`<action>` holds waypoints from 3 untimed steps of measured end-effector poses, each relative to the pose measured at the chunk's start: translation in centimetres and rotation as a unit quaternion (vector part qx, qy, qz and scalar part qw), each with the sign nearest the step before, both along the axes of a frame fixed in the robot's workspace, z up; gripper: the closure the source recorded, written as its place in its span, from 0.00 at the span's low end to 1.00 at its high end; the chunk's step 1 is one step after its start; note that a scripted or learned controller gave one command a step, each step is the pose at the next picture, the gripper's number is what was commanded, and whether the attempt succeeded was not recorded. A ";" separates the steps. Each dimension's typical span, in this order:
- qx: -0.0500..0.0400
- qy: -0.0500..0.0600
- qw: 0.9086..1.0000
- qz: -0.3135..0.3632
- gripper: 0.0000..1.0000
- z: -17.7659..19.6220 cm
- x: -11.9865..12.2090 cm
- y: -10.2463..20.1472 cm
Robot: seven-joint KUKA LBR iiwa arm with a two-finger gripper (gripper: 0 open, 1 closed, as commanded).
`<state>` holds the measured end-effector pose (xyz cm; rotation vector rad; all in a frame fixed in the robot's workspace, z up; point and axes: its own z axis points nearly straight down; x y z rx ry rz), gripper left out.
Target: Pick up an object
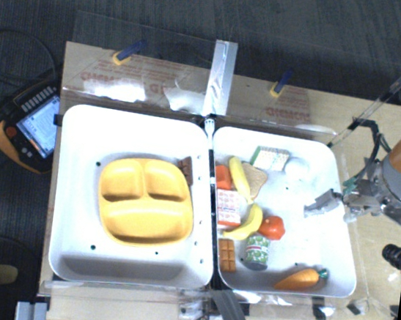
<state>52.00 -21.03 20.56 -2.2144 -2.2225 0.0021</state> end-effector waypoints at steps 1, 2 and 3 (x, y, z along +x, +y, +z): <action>-0.001 0.001 0.998 -0.063 0.00 -8.4 1.5 4.4; -0.004 -0.004 1.000 -0.026 0.00 -11.3 2.2 9.7; -0.003 -0.011 0.999 0.030 0.00 -11.5 -2.3 8.3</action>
